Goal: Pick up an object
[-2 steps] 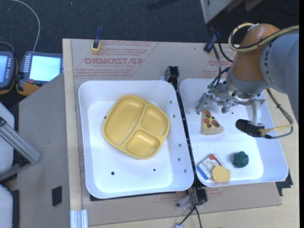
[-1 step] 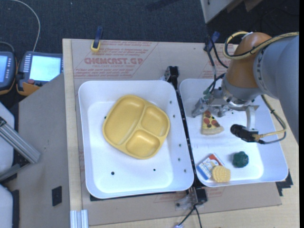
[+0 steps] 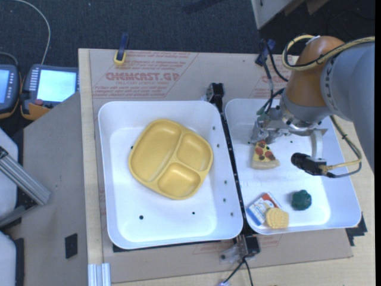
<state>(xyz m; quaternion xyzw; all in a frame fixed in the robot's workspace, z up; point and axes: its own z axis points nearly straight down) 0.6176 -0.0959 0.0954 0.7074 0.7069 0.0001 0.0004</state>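
Gripper (image 3: 262, 138) is seen low in the right bin (image 3: 333, 210), at the far tip of a toy pizza slice (image 3: 264, 155). Whether it is open or closed cannot be told, since the wrist hides it from above. No object is shown to be held.

The pizza slice is laid flat on the bin floor, near the wall shared with the left bin (image 3: 119, 207), its crust turned towards the near side. It is judged to be light, stiff moulded plastic, thin and rather smooth, so that a grip from straight above may skid off the flat face. It is best taken across its two slanting edges, close to the wider crust end, where more thickness is offered. Being close to the bin wall, it may be pushed against that wall rather than lifted.

Further towards the near edge of the right bin, a small dark green lump (image 3: 301, 200) is seen, well apart from the slice. Beside it, at the near corner, a small white packet (image 3: 259, 205) with red and blue print is touched or slightly overlapped by a round yellow cracker (image 3: 277, 218).

Farthest from the gripper, in the left bin, a yellow divided plate (image 3: 171, 158) is set slightly askew near the middle.
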